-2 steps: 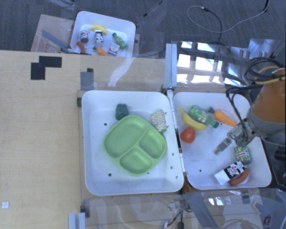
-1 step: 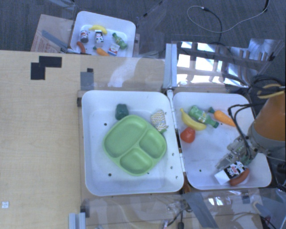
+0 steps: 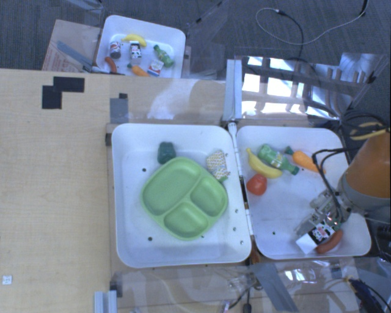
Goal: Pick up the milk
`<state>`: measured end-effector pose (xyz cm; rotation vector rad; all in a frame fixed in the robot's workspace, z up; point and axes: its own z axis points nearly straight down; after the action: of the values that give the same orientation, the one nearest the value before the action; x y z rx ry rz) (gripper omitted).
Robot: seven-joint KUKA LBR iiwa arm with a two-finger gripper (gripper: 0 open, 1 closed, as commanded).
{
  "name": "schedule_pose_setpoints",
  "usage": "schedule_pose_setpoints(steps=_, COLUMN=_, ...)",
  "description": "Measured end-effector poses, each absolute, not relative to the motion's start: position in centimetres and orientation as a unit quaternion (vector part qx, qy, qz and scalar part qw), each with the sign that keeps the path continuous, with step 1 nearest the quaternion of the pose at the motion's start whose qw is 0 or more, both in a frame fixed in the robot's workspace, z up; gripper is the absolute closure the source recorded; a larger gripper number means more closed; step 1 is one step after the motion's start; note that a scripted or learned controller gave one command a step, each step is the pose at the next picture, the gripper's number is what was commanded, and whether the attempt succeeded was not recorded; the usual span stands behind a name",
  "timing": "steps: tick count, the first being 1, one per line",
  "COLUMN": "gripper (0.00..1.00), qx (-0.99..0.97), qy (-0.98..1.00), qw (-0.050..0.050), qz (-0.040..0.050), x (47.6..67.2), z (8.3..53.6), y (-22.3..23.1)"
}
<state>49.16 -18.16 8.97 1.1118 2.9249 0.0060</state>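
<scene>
Milk carton (image 3: 316, 235) in right bin (image 3: 275, 241), beside a sausage (image 3: 330, 243); we see the gripper (image 3: 322, 220) directly over it, and cannot tell the fingers' state.

Light wood bench top (image 3: 55, 183) fills the left side, with black square markers (image 3: 61, 90) near its upper left. Dark grey carpet floor (image 3: 201, 18) runs along the top, a thin cable (image 3: 293, 27) looping over it. Clear acrylic panels (image 3: 281, 85) catch bright window-like reflections behind the bins.

A robot lab — loose cables (image 3: 293, 27), bench (image 3: 55, 183), white bins (image 3: 183, 257).
</scene>
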Motion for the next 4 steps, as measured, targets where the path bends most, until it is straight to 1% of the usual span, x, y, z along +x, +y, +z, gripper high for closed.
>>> schedule_pose_setpoints(steps=1, gripper=1.0, qx=0.356, qy=0.934, qw=0.012, qz=0.003, x=49.6, z=10.3, y=-18.1)
schedule_pose_setpoints(steps=2, gripper=1.0, qx=0.276, qy=0.961, qw=0.006, qz=0.0006, x=51.7, z=9.1, y=-19.1)
schedule_pose_setpoints(steps=3, gripper=1.0, qx=0.343, qy=0.939, qw=0.011, qz=0.0015, x=49.9, z=9.1, y=-19.2)
schedule_pose_setpoints(steps=4, gripper=0.0, qx=0.344, qy=0.939, qw=0.011, qz=0.0005, x=49.8, z=9.1, y=-19.3)
